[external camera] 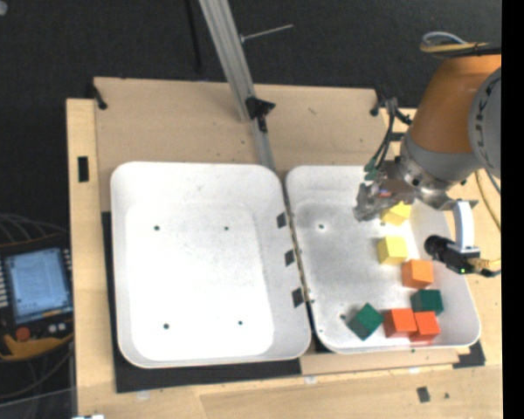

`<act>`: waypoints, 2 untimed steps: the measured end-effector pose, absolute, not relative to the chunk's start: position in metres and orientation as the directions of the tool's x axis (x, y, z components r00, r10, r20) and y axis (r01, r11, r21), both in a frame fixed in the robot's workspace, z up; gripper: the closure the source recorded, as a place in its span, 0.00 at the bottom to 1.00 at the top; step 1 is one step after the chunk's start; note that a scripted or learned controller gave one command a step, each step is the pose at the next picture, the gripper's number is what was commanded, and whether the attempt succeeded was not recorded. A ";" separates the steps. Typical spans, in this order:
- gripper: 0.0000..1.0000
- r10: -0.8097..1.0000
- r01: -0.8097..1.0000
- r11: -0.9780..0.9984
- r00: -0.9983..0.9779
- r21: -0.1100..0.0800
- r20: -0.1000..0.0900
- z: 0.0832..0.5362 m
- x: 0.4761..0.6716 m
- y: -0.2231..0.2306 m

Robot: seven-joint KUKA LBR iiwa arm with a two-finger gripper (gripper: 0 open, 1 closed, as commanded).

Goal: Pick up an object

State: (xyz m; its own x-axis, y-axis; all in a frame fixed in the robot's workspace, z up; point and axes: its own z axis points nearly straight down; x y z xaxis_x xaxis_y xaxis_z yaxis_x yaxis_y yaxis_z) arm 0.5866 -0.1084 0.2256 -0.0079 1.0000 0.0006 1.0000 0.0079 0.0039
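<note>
The grey arm's gripper (373,197) hangs low over the far part of the right shallow white bin (332,260). It is blurred, so whether it is open or closed cannot be told. Its wrist partly hides a pale yellow block (399,213). Nearer lie a yellow cube (391,250), an orange block (417,273) and a green block (364,320).

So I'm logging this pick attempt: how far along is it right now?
Early. Done: the arm has reached into the right bin, and the gripper is low beside a yellow block. In hand: nothing visibly lifted; whether it grips anything cannot be told. Left: the grasp and lift. Another yellow block, the orange blocks and green blocks lie on the bin floor.
</note>
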 end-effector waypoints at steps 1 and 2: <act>1.00 1.000 1.000 0.007 -0.007 0.004 0.000 0.220 0.599 -0.052; 1.00 1.000 1.000 0.008 -0.008 0.004 0.002 0.236 0.607 0.003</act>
State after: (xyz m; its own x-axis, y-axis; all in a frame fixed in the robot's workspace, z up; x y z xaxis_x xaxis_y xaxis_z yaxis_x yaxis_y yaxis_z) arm 0.6065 0.0026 0.2356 -0.0082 1.0000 0.0017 1.0000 0.0082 0.0039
